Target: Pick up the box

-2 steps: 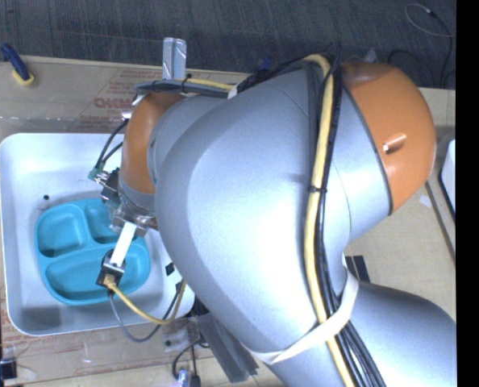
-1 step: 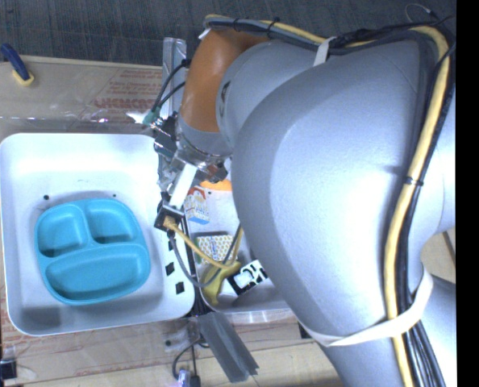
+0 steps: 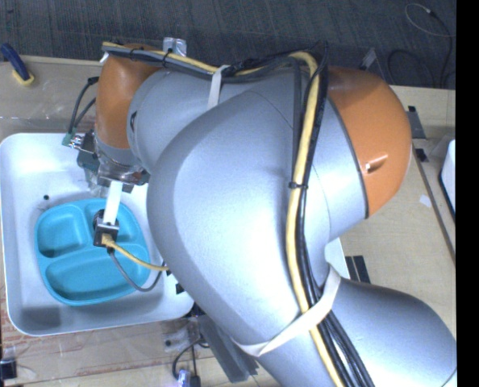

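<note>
The box (image 3: 68, 244) lies flat on the floor of the left bin (image 3: 14, 164), towards the bin's near wall. It is a shallow blue box with an open top, split into compartments: one long one along its near side and smaller ones above it. Its right edge runs under the arm (image 3: 247, 216), so that side is hidden.

The gripper (image 3: 101, 174) hangs over the far part of the same bin, just above the box's upper edge and a little to the right of its middle. From this angle I cannot tell whether the gripper is open or closed, nor whether it touches the box. Nothing is seen held in it.

A small dark speck (image 3: 46, 197) sits on the white bin floor just beyond the box's upper left corner.

The arm's grey bulk covers the middle and right of the view, with an orange band (image 3: 114, 99) right above the gripper. On the wooden bench (image 3: 46, 95) beyond the bin, near the far left corner, lies a small tool with a blue handle (image 3: 14, 61), well apart from the box
</note>
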